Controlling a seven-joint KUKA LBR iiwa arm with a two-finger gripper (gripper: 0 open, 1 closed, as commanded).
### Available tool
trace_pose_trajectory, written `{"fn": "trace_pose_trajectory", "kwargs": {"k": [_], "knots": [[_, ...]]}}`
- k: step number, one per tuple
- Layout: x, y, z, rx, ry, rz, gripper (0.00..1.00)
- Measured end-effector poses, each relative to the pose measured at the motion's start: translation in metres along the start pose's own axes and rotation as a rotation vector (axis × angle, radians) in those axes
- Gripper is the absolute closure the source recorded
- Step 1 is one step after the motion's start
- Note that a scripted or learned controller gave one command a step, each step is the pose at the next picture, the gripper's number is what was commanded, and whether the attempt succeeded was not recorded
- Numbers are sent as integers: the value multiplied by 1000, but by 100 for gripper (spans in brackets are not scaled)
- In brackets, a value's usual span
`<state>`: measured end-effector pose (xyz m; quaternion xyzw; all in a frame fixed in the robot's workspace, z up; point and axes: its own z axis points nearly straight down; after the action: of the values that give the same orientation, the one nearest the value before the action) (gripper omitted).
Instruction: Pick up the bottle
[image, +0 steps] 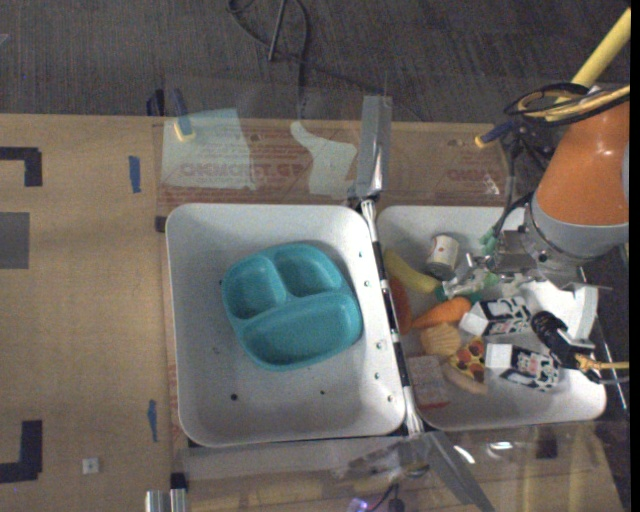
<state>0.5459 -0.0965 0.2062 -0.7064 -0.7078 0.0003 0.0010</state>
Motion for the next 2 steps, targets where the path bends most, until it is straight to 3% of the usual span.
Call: {"fn": "trace_pose_trajectory", "kwargs": {"k": [1,2], "knots": [[-62,28,63,-2,-1,79,0],[-109,44,112,-4,4,263,0]]}}
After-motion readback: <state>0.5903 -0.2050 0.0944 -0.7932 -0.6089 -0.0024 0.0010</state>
